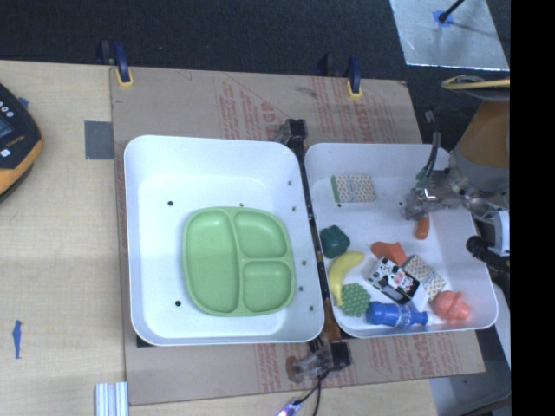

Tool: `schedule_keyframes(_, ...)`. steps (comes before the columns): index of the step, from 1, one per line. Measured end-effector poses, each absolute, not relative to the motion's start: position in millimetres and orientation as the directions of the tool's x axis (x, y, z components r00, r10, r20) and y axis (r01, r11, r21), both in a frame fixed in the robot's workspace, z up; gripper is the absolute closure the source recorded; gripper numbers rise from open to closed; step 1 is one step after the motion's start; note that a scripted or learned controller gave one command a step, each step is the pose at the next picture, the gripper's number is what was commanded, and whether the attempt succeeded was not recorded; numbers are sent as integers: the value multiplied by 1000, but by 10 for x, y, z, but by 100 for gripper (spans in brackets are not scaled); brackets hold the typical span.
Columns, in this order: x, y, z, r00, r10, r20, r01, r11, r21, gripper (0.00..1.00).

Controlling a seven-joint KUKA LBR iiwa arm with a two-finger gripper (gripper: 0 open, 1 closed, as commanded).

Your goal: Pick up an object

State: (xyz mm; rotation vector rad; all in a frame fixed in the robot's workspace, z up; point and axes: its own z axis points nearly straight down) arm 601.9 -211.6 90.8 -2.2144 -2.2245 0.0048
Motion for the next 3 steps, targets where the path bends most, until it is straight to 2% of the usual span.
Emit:
schedule_keyframes(1,6069,-1547,1895,-6,1000,0,1000,6,1,100)
schedule_keyframes(2,6056,-1554,1878,-4,1000,0,1000,4,-3,0)
schedule_keyframes(3,5228,-1862,994,-4,1000,0,1000,4,-2,0)
